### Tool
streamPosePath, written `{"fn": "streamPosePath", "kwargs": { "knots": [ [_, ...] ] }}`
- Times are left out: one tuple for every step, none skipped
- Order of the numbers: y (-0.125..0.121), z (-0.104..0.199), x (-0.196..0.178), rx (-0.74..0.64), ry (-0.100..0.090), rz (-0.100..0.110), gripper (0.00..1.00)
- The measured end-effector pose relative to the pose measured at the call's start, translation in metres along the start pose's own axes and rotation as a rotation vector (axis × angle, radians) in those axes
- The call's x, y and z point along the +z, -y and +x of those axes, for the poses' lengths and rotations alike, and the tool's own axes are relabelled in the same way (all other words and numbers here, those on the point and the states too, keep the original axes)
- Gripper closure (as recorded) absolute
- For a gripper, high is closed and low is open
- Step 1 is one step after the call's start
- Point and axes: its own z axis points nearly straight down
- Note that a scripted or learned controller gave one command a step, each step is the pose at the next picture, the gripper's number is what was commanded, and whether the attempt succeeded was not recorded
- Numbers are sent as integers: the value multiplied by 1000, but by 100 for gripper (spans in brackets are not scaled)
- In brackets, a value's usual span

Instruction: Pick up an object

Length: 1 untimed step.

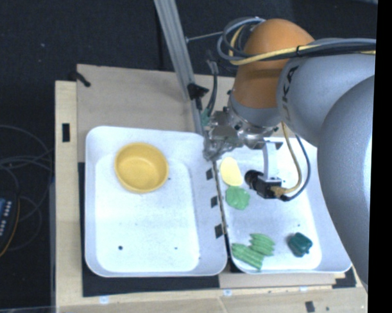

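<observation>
My gripper (223, 149) hangs over the upper left corner of the right bin (321, 253), just above a pale yellow object (231, 173). Below that lies a light green lumpy object (237, 198). Two green ribbed pieces (254, 250) rest near the bin's front edge, and a dark teal object (300, 244) sits to their right. The arm's grey body and orange band cover the bin's upper right part. Nothing shows between the fingers.
A yellow bowl (142, 167) sits in the upper left of the left bin (148, 247). A metal rail (177, 52) slants down from the top toward the divider between the bins. Black cables loop beside the wrist.
</observation>
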Motion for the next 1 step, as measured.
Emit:
{"fn": "streamPosePath", "kwargs": {
  "knots": [
    [-30, 46, 12, 1, 0, 0, 100]
  ]
}}
